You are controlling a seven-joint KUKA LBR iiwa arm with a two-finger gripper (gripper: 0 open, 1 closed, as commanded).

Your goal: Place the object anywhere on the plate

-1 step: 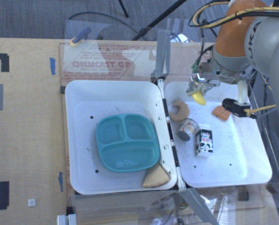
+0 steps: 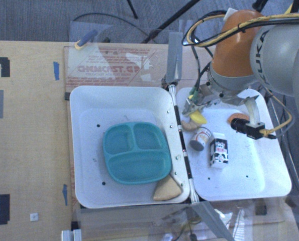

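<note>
A teal divided plate (image 2: 137, 153) lies in the left bin (image 2: 84, 104) with nothing on it. My gripper (image 2: 194, 106) hangs low over the far left corner of the right bin (image 2: 250, 177), right above a yellow piece (image 2: 198, 118) and a tan piece (image 2: 188, 126) by the bin's left wall. The wrist hides what sits directly under it. A small can (image 2: 200, 138) lies on its side just in front of them. Beside the can stands a black-and-white milk carton (image 2: 219, 152). An orange piece (image 2: 237, 118) rests farther right.
A tan wedge (image 2: 167, 190) lies in the near right corner of the left bin, touching the plate's edge. The two bin walls meet in a ridge (image 2: 181, 139) between plate and gripper. The arm's grey body (image 2: 282, 54) covers the far right.
</note>
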